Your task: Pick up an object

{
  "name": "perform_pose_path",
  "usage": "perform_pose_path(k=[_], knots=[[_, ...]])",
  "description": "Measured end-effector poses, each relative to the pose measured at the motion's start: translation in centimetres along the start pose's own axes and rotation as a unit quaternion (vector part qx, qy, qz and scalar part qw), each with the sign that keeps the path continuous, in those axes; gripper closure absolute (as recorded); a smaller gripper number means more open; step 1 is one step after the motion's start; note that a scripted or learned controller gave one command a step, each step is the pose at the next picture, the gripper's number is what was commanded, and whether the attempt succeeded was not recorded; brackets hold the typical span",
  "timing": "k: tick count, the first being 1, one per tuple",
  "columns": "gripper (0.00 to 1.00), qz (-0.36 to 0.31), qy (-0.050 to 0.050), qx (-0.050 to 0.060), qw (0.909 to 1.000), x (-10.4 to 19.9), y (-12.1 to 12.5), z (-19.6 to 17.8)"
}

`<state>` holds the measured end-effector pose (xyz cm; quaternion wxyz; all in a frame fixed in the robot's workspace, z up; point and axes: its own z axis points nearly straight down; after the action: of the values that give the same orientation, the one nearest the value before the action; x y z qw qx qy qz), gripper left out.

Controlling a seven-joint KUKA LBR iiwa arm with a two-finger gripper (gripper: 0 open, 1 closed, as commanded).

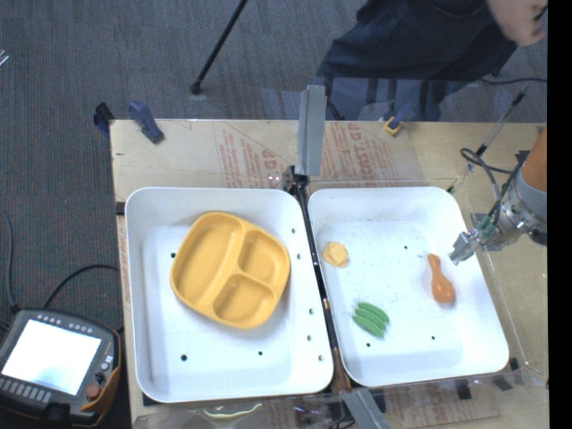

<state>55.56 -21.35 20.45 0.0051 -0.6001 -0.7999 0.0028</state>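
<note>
From the camera view, two shallow white bins sit side by side on the bench. The left bin (152, 239) holds a yellow divided plate (231, 268), lying flat and slightly turned.

The right bin (483, 329) holds three small things, well apart from one another: a pale yellow chunk (335, 255) near its left wall, a green pea pod (371, 319) lower toward the middle, and an orange drumstick-shaped toy (440, 281) near its right wall.

The gripper (466, 248) reaches in over the right bin's right rim, just above and beside the drumstick's thin end. Nothing shows between its tips; whether they are spread or closed cannot be told.

A teach pendant (55, 360) lies at lower left.
</note>
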Motion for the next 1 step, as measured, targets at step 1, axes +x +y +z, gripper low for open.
perform_pose_path(k=[1], knots=[[0.00,-0.001,0.000,0.000,1.0000,0.09,0.05,0.04]])
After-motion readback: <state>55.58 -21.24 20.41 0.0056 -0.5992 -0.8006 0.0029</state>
